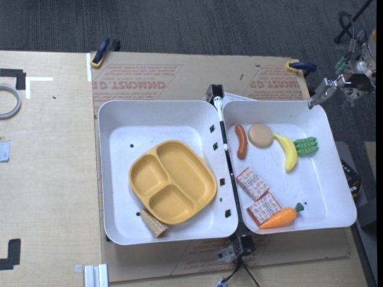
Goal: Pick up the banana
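The gripper [319, 95] sits at the upper right of the camera view, just outside the far right corner of the right bin [335, 178], above the bin's rim rather than over its floor. Whether its fingers are spread or closed cannot be told from this angle, and nothing is seen between them.

The banana [288, 150] lies on the floor of the right bin, below and somewhat to the left of the gripper, well apart from it. It curves from an upper end near the middle of the bin down to a lower end pointing toward the front. A green toy vegetable [306, 146] touches the banana's right side, closer to the gripper's side of the bin. Further left from the gripper, a round tan bun [261, 135] rests just beside the banana's upper end, and a sausage [241, 141] lies beyond it near the divider between the bins.

Farther down from the gripper, toward the front of the same bin, lie two patterned packets [257, 195] and a carrot [279, 218].

In the left bin [114, 178], far to the gripper's left, a yellow divided plate [172, 181] rests with a brown wafer [154, 223] at its front edge.
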